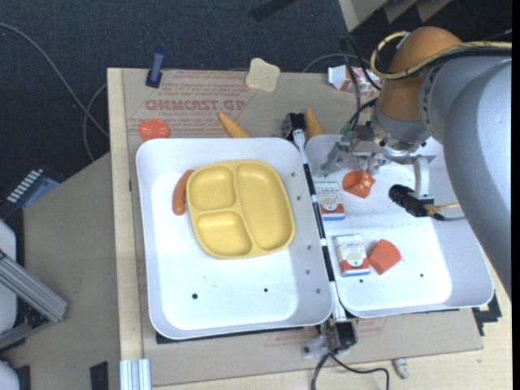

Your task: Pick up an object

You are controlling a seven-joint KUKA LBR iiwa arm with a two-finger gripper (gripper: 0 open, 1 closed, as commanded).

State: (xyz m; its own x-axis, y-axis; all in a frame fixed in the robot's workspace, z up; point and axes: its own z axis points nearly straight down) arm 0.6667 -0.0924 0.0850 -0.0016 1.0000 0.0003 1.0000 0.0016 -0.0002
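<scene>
In the camera view, the approach step is being carried out: the hand (363, 162) is being held low over the back of the right bin (422, 287), just above a small orange-red block (358, 184). Whether its fingers are apart or together cannot be told, and nothing is seen clamped between them. The orange-red block is lying in the right bin's far-left part, just beside a small white carton (328, 198). Its shape is stubby, so no clear long axis is being shown; one corner is pointing toward the near-right. A second orange block (384, 256) and another white carton (351, 255) are lying nearer the front. In the left bin (236, 307) a yellow divided plate (240, 208) is resting with a sausage (179, 193) beside it. Next, a straight descent is judged to be called for, with the fingers being set astride the block and kept clear of the carton.
</scene>
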